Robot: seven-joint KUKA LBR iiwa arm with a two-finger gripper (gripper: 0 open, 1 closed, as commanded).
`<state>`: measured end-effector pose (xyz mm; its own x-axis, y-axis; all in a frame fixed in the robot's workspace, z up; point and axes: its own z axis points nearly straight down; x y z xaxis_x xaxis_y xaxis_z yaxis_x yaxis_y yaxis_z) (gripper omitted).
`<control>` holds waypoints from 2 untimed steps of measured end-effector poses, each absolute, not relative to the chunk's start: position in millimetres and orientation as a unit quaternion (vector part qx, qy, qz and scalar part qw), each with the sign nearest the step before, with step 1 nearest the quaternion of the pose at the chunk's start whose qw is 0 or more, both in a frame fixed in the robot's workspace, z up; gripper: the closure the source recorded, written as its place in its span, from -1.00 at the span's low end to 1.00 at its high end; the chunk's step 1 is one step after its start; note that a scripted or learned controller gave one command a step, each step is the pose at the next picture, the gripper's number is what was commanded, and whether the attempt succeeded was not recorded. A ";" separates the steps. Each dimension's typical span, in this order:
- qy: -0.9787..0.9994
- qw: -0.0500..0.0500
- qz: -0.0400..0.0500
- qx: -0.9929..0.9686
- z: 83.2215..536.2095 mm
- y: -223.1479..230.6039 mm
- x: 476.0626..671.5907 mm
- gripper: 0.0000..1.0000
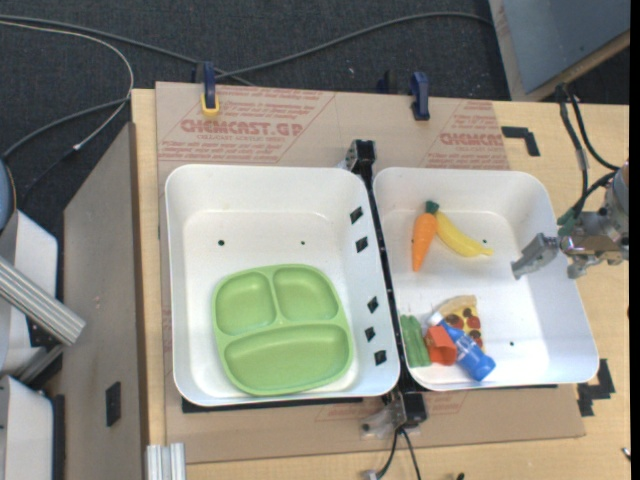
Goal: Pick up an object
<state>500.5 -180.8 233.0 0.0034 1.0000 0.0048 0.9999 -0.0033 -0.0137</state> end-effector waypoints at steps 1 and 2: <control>-0.707 0.001 0.000 -0.707 239.1 -180.4 503.2 -1.00; -0.707 0.003 0.001 -0.707 192.2 -172.4 497.9 -1.00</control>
<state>497.9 -172.4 192.2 0.0003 1.0000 0.0035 1.0000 -0.0003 -0.0055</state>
